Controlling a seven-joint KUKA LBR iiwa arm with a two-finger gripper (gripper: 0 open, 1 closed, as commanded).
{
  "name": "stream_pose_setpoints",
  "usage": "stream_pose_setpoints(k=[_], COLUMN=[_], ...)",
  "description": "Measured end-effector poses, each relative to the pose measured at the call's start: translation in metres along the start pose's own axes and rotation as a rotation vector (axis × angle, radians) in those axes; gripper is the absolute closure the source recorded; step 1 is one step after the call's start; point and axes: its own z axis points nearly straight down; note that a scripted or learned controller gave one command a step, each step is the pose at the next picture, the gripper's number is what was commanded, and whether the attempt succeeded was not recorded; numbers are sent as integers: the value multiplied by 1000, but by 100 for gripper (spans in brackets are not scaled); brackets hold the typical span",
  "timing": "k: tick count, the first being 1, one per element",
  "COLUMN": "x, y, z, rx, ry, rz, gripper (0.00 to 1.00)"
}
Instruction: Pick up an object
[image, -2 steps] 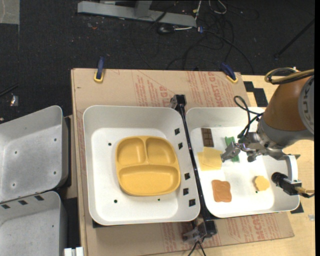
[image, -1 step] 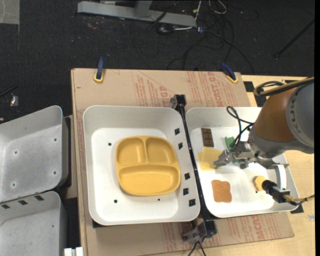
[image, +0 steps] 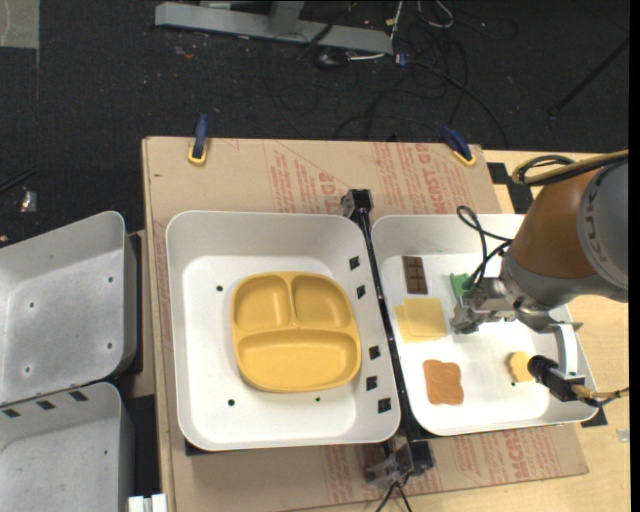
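Several small objects lie in the right bin (image: 500, 415). A dark brown chocolate bar (image: 414, 272) is at the back left, with a pale yellow cheese slice (image: 420, 318) just in front of it. A brown toast-like piece (image: 443, 381) sits near the front. A small yellow round piece (image: 519, 366) lies to the right. A green object (image: 459, 284) is partly hidden by the arm. My gripper (image: 468, 312) hangs low over the bin's middle, just right of the cheese slice and beside the green object.
The left bin (image: 190, 300) holds a yellow divided plate (image: 296, 331). A black divider with clips (image: 378, 320) runs between the bins. The arm's orange and grey body (image: 565, 245) covers the right bin's back right. Grey trays (image: 60, 300) lie off the bench at left.
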Motion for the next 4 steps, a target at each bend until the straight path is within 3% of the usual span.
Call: stream_pose_setpoints(k=[1, 3, 4], x=[8, 5, 60], y=[9, 3, 6], z=[-55, -143, -138], rx=[-5, -4, 2], ry=[-1, -2, 2], rz=[-6, -6, -10], gripper=[100, 100, 100])
